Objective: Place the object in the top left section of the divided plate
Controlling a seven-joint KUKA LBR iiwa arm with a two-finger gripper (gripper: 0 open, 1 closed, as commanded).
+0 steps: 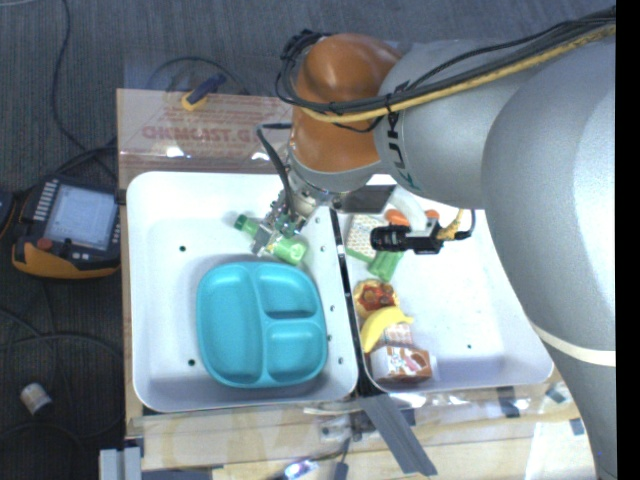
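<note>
Green bottle (281,245) at the jaws, above the divided plate (262,322).
Whether the jaws grip it or stand apart cannot be told; the bottle lies directly beneath them.

This is looking like a robotics lab: a grey industrial arm (500,148) trailing bundled cables is reaching over two white bins (160,268) on a wooden worktop (200,128), while a teach pendant (65,228) and loose wires are lying on dark carpet (60,68).
</note>
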